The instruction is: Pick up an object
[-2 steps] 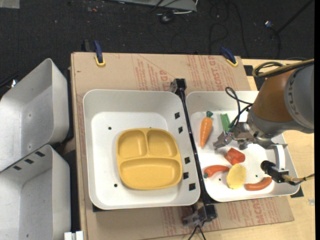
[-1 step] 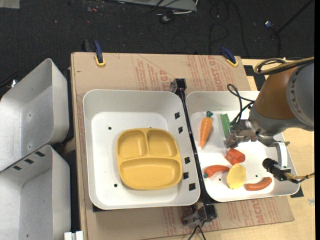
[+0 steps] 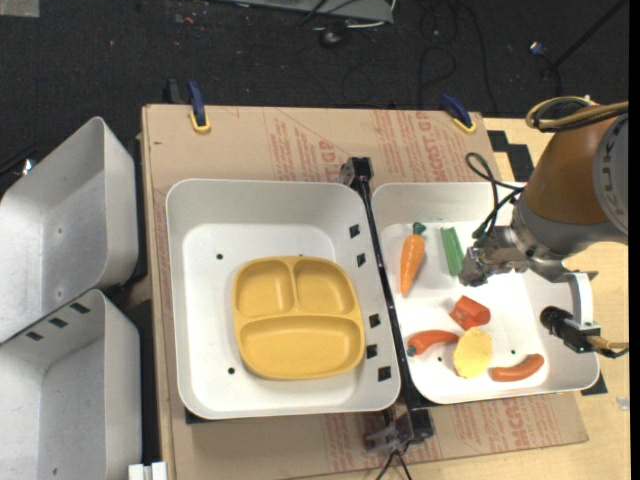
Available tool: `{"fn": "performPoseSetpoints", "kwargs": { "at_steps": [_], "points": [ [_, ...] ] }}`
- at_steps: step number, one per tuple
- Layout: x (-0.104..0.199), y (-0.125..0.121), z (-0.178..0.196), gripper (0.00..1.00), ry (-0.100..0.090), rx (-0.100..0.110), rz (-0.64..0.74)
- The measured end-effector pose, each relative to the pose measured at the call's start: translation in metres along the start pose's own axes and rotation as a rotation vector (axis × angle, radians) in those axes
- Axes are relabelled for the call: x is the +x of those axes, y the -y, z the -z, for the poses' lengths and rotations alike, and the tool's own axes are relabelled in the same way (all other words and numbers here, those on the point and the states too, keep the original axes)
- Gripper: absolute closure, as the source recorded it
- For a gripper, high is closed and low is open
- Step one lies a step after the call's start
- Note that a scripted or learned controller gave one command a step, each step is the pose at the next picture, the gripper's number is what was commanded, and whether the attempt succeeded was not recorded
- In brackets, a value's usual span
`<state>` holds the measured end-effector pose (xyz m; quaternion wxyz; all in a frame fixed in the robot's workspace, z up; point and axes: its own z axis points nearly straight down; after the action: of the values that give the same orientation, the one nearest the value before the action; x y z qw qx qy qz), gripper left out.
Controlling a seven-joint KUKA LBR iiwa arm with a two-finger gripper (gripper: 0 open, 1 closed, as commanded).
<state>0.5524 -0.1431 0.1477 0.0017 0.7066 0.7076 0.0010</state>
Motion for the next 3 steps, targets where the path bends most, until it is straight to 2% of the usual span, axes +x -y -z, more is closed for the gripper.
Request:
{"fn": "performPoseSetpoints", "kwargs": {
  "at_steps": [1, 2, 3],
  "points": [
    [-0.005, -0.001, 0.063, 1.0, 0.001, -0.003, 0.0],
    [-0.005, -0.002, 0.108, 1.0, 0.001, -0.002, 0.001],
    [0.048, -0.017, 0.092, 1.0, -0.003, 0.005, 0.006]
  ]
}}
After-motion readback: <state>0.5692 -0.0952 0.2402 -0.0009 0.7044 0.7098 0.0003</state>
